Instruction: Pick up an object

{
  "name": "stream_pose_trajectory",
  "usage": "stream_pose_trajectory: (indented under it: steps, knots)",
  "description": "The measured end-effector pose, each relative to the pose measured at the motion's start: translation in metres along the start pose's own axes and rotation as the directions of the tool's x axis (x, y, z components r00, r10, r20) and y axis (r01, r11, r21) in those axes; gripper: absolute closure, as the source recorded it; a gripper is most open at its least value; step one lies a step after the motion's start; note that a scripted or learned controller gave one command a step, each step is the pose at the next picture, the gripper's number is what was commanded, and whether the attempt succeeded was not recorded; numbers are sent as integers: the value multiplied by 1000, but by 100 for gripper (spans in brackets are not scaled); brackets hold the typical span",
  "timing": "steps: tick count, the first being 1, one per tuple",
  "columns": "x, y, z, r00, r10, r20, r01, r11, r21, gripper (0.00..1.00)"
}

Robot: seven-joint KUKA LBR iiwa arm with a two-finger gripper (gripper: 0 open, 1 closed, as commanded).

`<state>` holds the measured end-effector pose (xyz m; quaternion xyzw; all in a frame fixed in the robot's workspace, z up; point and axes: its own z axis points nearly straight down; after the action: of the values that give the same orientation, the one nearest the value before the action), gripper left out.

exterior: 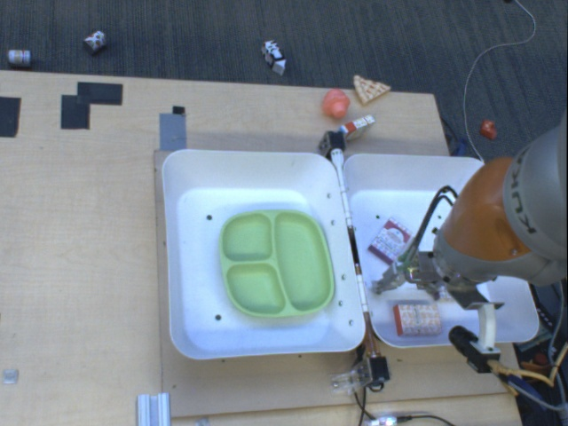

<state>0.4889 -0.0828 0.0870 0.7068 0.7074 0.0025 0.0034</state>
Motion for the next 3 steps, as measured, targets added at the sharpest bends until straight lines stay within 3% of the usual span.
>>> stream_pose_trajectory:
  steps: [1, 2, 3]
  knots:
    - [1, 2, -11, 1000, -2, 0, 2, 1000, -6, 100]
    - [1, 2, -11, 1000, -1, 0, 1, 1000, -6, 0]
    - [1, 4, -22, 1000, -5, -1, 5, 1000, -10, 100]
